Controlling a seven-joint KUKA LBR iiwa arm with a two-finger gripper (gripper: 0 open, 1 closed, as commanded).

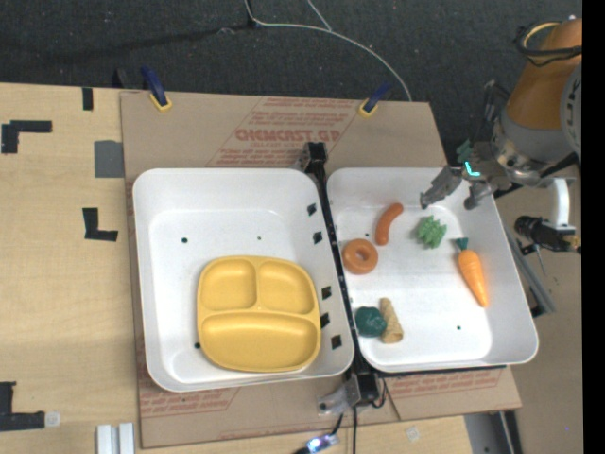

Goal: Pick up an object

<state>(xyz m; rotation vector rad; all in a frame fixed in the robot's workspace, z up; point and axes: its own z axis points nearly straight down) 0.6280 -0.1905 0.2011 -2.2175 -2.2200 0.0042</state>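
Note:
My gripper (457,193) hangs open over the far right corner of the right bin (425,343), with nothing between its two dark fingers. Below it in that bin lie a green broccoli piece (432,232), an orange-red sausage (388,222), a brown donut (360,256), an orange carrot (472,273) and a dark green and tan item (378,322) near the front. The broccoli is the closest object, a short way in front of the fingertips.
The left bin (170,216) holds a yellow divided plate (258,313). Both bins rest on a cardboard sheet (284,130) clamped to the wooden bench. The arm's grey and orange body (544,102) stands at the right edge.

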